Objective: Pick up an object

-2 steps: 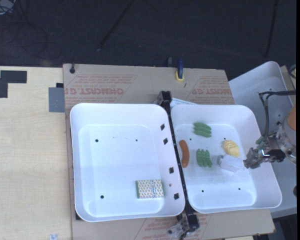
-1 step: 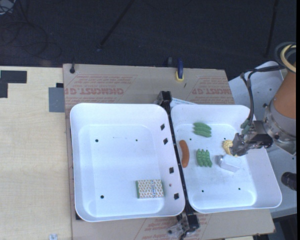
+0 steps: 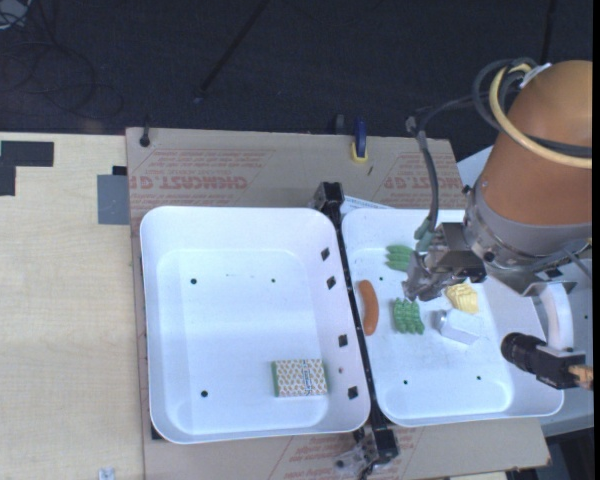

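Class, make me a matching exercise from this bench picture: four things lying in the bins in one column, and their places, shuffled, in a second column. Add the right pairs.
Things
1. patterned box
2. orange sausage
3. yellow corn piece
4. white block

Places
A. right bin, along its left wall
B. left bin, near its front edge
C. right bin, just in front of the corn
D. right bin, beside the gripper

Pairs: 1-B, 2-A, 3-D, 4-C
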`<state>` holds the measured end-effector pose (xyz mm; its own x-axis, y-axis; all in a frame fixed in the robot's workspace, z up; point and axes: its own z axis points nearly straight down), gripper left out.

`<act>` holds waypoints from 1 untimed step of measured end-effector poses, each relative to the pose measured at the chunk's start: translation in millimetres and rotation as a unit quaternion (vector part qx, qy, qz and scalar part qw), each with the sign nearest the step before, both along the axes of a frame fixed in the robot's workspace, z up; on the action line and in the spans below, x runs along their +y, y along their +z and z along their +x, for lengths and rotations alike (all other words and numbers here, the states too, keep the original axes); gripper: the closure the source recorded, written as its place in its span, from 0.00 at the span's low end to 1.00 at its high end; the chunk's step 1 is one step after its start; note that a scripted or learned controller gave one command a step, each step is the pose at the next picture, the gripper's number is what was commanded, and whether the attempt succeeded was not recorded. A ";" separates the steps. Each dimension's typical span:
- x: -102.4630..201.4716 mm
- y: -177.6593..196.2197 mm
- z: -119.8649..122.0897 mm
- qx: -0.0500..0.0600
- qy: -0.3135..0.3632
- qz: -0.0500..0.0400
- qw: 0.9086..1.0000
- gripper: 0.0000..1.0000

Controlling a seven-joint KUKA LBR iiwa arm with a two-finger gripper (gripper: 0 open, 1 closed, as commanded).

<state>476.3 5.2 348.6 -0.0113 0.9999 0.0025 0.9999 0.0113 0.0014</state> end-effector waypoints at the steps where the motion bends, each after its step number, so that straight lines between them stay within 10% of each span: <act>1: 39.9 58.7 -0.1 -0.001 -0.003 -0.001 1.000 1.00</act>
